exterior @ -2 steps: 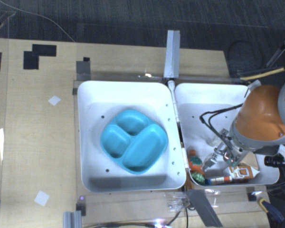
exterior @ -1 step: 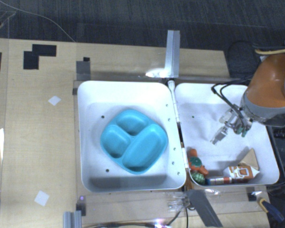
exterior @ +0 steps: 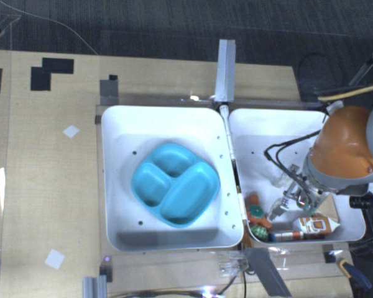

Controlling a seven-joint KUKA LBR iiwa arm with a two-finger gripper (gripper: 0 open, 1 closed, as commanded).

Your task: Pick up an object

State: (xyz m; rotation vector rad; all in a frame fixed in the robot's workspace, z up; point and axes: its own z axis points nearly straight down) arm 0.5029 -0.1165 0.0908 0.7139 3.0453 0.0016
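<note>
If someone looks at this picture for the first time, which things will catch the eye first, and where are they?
The eye goes first to the bright blue divided tray, which lies in the middle of the left bin. Next comes the arm's orange band over the right bin, with the gripper lowered toward a small cluster of items at that bin's near edge.

Bright, even light; soft shadows.
</note>
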